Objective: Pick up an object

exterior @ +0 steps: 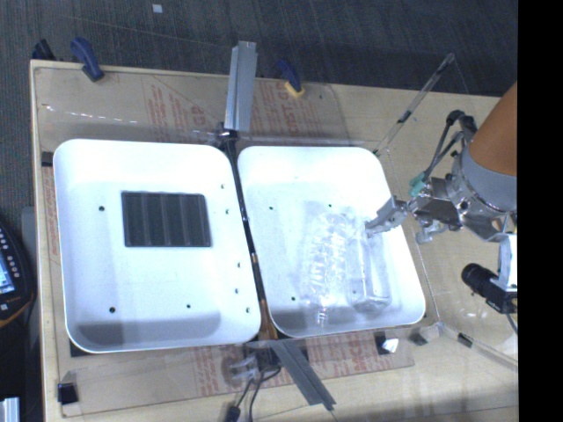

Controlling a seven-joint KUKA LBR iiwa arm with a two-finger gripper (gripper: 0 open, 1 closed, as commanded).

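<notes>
End effector (380, 221), finger state indiscernible, poised at the right white bin's (264, 262) right rim, angled toward the crumpled clear plastic package (339, 262) for approach.

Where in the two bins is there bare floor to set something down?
Left bin: bare floor all around the dark ribbed block, widest toward the near rim. Right bin: a bare strip along its left wall and far corner. Its near right half is crowded by clear plastic packs, with the hand above.
</notes>
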